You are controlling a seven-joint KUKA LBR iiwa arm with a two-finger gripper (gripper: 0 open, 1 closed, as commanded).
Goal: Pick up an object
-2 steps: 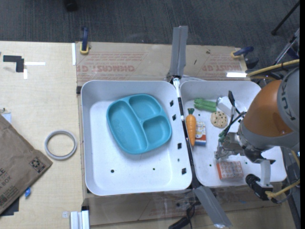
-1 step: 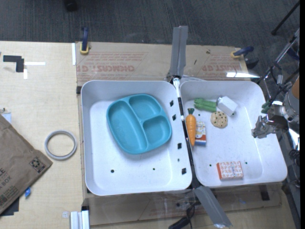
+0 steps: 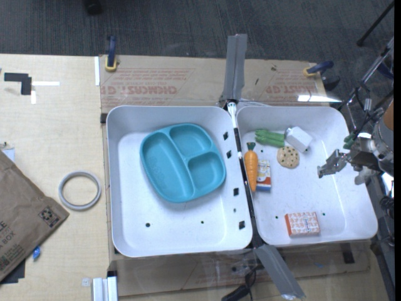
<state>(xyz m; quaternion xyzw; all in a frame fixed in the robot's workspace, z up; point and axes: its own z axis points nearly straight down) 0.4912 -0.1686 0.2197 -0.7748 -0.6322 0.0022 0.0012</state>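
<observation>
The arm is reaching in from the right edge, and its pincer [image 3: 331,165] is hanging over the right side of the right bin [image 3: 351,227], with nothing between its fingers. Whether those fingers are spread or pressed together cannot be told from this slant.

In the right bin, several small things are lying apart from the pincer. A toy carrot [image 3: 251,165] is lying along the left wall, with a small printed box [image 3: 264,175] touching its right side. Towards the far wall a green vegetable toy [image 3: 270,137] is lying, and just right of it a white block [image 3: 299,138] is sitting tilted. A round cookie [image 3: 288,157] is resting just near of that block. Near the front right, an orange-red packet [image 3: 302,224] is lying flat, well apart from the rest.

The left bin [image 3: 122,187] is holding a blue divided plate [image 3: 182,162], lying flat towards the far half.

On the table [image 3: 50,124] to the left, a ring of tape [image 3: 79,189] is lying beside a brown paper bag [image 3: 22,215].
</observation>
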